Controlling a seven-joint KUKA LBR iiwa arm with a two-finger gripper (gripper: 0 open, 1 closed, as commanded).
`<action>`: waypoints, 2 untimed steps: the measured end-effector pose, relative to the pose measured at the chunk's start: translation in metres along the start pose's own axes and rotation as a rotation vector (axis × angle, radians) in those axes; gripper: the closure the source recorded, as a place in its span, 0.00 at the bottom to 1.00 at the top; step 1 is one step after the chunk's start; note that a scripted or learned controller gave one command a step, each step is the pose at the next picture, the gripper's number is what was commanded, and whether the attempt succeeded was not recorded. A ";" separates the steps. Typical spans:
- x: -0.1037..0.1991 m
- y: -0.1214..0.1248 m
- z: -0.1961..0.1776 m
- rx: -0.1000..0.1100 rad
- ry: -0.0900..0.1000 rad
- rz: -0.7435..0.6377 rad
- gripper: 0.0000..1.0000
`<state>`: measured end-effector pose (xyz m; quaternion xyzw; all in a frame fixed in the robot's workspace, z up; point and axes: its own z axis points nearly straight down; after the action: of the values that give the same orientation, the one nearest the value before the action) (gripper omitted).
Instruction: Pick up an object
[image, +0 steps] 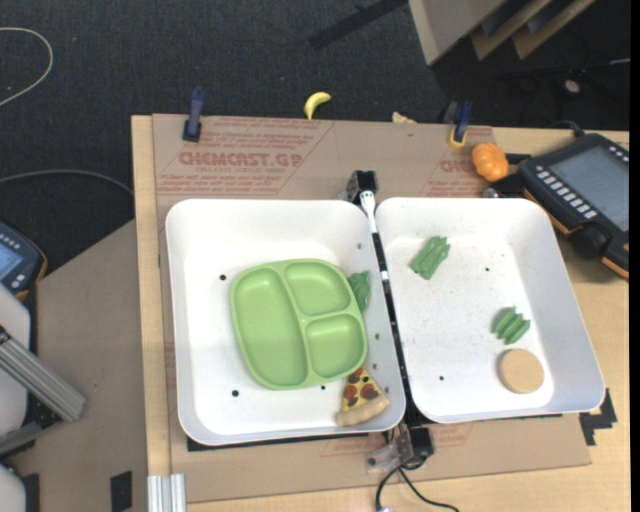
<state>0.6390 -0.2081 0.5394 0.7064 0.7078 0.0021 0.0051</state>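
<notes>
A green three-compartment plate (298, 322) lies in the left bin (195, 300). A green leafy piece (361, 290) rests against the plate's right edge. A pizza slice (360, 396) lies at the left bin's front right corner. In the right bin (470, 300) there is a green bean bundle (430, 257) toward the back, another green bundle (511, 324) at the right, and a round tan cookie (521, 371) just in front of it.
A black and orange pendant (580, 195) lies at the bench's right edge beside an orange toy (489, 161). A yellow banana-shaped piece (317, 102) and blue clamps (193, 113) sit along the cardboard's back edge. Cables run near the front.
</notes>
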 end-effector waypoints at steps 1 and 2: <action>-0.016 0.021 0.005 0.006 0.000 0.003 1.00; -0.015 -0.037 0.094 0.021 0.008 0.005 1.00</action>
<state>0.6033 -0.2240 0.4455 0.7080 0.7062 -0.0025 -0.0049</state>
